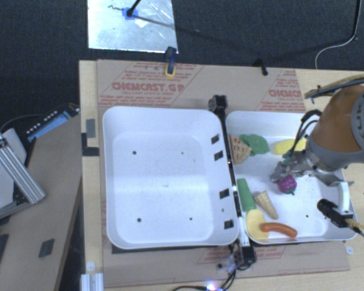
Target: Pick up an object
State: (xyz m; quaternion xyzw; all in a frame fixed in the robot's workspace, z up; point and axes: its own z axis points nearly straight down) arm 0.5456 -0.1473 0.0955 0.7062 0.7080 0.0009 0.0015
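Jaws (283, 176) low in right bin (303, 235) — touching purple toy (287, 185)

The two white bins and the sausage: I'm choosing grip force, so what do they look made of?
The bins look like thin moulded plastic, smooth and slightly glossy, with rounded corners and a rolled rim. The red sausage looks like plastic or rubber toy food: its colour is even with a faint sheen, but hard or soft is not visible.
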